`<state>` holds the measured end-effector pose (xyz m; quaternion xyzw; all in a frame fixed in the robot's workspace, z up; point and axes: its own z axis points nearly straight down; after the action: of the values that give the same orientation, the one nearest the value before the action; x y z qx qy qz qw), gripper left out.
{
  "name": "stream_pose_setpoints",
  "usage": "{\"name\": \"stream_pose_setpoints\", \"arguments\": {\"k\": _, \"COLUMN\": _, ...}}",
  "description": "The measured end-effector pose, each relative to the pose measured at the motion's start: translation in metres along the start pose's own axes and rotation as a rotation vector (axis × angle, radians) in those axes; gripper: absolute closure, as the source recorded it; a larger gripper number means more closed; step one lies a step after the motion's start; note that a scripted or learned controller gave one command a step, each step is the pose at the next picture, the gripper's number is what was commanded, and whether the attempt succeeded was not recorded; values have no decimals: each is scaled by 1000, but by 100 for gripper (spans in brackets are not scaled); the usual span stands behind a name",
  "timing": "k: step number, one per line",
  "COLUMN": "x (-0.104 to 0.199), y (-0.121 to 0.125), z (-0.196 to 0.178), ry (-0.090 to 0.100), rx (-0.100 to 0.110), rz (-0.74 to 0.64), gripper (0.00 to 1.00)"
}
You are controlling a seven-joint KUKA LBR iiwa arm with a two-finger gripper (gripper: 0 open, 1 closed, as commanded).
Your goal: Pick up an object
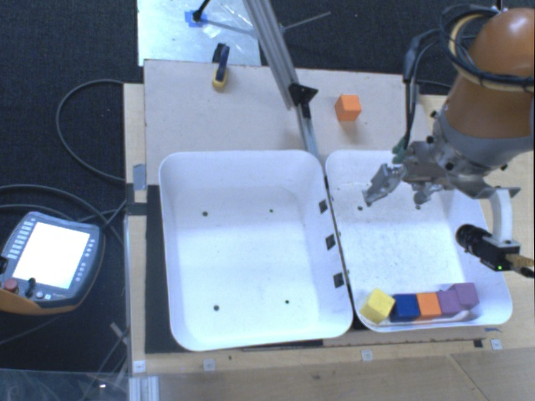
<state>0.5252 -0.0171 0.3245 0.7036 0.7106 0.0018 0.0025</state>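
Over the right bin (493, 312), the gripper (399, 187) hangs with fingers apart, empty; the block row (422, 304) lies nearer me along the front wall.

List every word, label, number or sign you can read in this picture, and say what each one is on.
No text can be read.
Teach pendant: its screen is a bright, washed-out blank; any button markings are too small to read.
Black tabs along the seam between the bins: no readable marks.
Orange cube on the board, and the blocks in the right bin: plain faces, no lettering.
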Motion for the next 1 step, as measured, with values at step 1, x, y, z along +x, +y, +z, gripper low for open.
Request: {"name": "stream_pose_setpoints", "arguments": {"k": 1, "x": -70, "y": 29, "z": -90, "ry": -4, "rx": -6, "rz": 13, "gripper": 0}}
